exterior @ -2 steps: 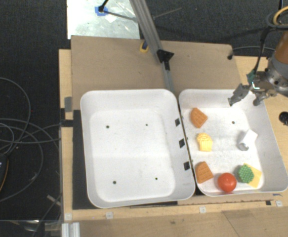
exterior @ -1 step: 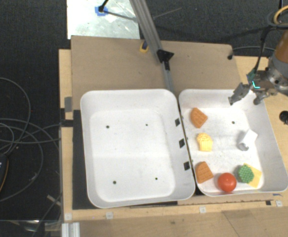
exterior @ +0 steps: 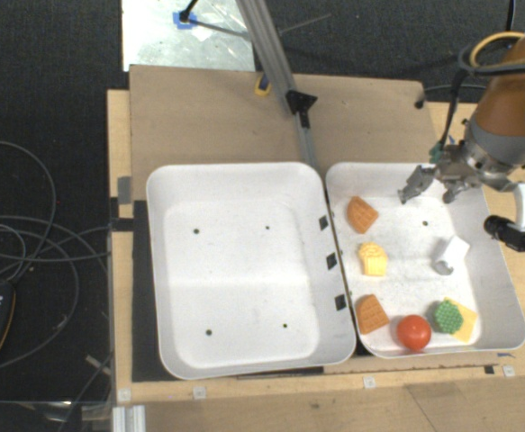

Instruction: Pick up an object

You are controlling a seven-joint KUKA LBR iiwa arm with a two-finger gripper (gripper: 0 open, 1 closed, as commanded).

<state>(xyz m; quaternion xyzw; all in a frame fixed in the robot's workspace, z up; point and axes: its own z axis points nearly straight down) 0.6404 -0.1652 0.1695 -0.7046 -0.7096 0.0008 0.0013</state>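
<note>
My gripper [exterior: 433,187] hangs over the far part of the right bin [exterior: 512,309], its two fingers spread apart with nothing between them. Below it in that bin lie an orange wedge [exterior: 362,214], a yellow block [exterior: 373,259], a second orange piece [exterior: 371,313], a red tomato [exterior: 413,332], a green knobbly ball [exterior: 447,314] on a yellow slab [exterior: 465,324], and a white-grey block [exterior: 449,253]. The orange wedge is to the gripper's left, the white block in front of it.
The left bin [exterior: 167,268] stands beside the right one, joined by black clips [exterior: 330,261]. A grey pole [exterior: 267,34] slants in from the top. Cables lie on the dark floor at the left. Brown bench top surrounds both bins.
</note>
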